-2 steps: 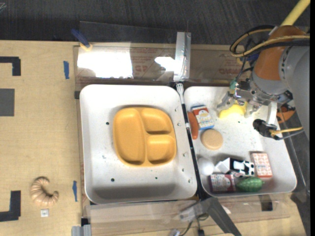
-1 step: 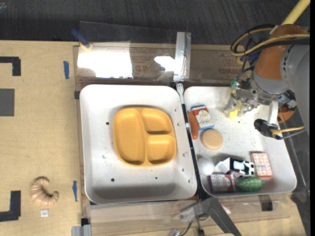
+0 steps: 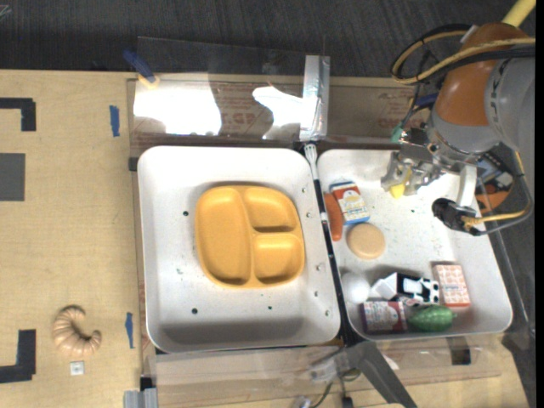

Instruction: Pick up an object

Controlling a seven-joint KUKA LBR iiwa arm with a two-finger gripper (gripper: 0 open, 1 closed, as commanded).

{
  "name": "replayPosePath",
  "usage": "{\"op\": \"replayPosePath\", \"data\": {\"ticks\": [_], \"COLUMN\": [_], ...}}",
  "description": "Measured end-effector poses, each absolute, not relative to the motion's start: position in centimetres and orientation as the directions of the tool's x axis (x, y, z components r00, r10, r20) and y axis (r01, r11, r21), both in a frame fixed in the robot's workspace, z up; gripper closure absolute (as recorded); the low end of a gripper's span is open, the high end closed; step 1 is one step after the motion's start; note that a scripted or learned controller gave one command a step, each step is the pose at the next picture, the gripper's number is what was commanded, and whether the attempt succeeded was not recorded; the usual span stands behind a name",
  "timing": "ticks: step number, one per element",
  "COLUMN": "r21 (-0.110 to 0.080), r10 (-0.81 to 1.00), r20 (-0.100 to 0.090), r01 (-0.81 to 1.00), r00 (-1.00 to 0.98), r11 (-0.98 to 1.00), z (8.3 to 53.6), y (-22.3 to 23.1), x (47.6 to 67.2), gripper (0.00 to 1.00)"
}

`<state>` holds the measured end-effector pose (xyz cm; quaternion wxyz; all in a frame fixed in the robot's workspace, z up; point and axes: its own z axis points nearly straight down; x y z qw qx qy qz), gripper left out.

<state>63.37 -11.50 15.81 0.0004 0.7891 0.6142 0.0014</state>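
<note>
Overhead, shows two white bins side by side, left bin (image 3: pixel 161 253) and right bin (image 3: pixel 489 291). Places the gripper (image 3: pixel 408 177) low over the right bin at about eleven o'clock of its floor, below the grey arm (image 3: pixel 510 92) with its orange band (image 3: pixel 463 92) reaching in from three o'clock. Cannot tell whether the claw is released or clenched; shows a small yellow spot (image 3: pixel 397 189) just at its tip, too small to identify, and nothing plainly grasped.

Finds the candidates for picking all in the right bin. Puts a small carton (image 3: pixel 348 202) and a red-orange stick (image 3: pixel 334 217) at nine o'clock of the gripper, against the bin's left wall, touching each other. Sets a round tan disc (image 3: pixel 367 241) just at six o'clock of the carton. Gathers, near the bin's six o'clock edge, a red can (image 3: pixel 382 314), a green piece (image 3: pixel 429 317), a black-and-white item (image 3: pixel 421 289) and a pink box (image 3: pixel 450 283), close together and well apart from the gripper.

Holds a yellow divided tray (image 3: pixel 251 232) at the centre of the left bin. Leaves a tan croissant-shaped toy (image 3: pixel 76 330) on the wooden bench (image 3: pixel 68 228), at eight o'clock of the left bin.
</note>
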Motion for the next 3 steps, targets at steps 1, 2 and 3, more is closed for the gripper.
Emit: {"op": "replayPosePath", "data": {"ticks": [1, 2, 3], "r21": [0.0, 0.007, -0.005], "r10": [0.871, 1.0, 1.0], "r20": [0.001, -0.001, 0.001], "r01": [0.871, 1.0, 1.0], "r00": [0.49, 0.025, -0.031], "r11": [-0.49, -0.025, 0.031], "z": [18.5, 30.0, 22.4], "y": [-8.9, -9.6, -1.0], "x": [61.8, 56.9, 52.4], "gripper": [1.0, 1.0, 1.0]}}
